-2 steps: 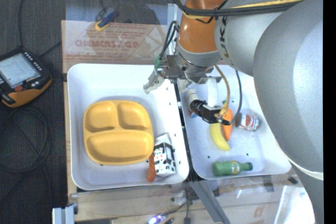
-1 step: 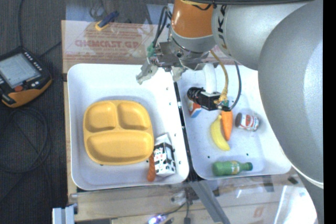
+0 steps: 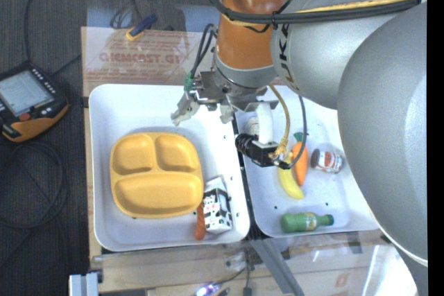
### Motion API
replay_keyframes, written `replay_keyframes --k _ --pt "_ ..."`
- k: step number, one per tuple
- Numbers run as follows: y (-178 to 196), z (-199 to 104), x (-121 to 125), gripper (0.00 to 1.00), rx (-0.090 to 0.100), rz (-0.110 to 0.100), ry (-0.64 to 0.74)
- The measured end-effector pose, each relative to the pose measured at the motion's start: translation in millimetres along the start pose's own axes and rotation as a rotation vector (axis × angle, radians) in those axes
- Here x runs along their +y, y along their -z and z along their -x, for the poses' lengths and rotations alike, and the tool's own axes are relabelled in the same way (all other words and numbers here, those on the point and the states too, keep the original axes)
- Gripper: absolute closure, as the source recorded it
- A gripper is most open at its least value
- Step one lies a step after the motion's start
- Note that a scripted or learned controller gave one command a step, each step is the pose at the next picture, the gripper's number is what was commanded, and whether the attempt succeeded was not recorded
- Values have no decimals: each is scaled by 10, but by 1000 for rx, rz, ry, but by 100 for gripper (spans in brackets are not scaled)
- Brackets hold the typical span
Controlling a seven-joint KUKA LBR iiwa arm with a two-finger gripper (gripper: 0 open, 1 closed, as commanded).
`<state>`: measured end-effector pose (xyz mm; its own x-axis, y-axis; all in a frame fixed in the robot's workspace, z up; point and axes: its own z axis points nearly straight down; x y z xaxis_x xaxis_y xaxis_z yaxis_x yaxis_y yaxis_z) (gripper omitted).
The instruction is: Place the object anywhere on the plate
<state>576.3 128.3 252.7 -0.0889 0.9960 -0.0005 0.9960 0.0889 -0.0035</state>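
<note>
Yellow three-compartment plastic plate in left white bin, two-finger gripper above bin's upper right, jaws apart, clamped on nothing, patterned carton beside plate.

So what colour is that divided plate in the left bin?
Yellow-orange all over; the plate, with three compartments, shows plainly in the camera view from above.

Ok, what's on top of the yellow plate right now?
Nothing lies on the yellow plate; all three compartments are bare. The end effector sits above its far edge. A carton lies beside it.
</note>
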Motion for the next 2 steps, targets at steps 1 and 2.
replay_keyframes --k 1,2 --pt "-1516 -413 156 100 0 12 104" --pt "-1428 -304 680 100 -1 1 50"
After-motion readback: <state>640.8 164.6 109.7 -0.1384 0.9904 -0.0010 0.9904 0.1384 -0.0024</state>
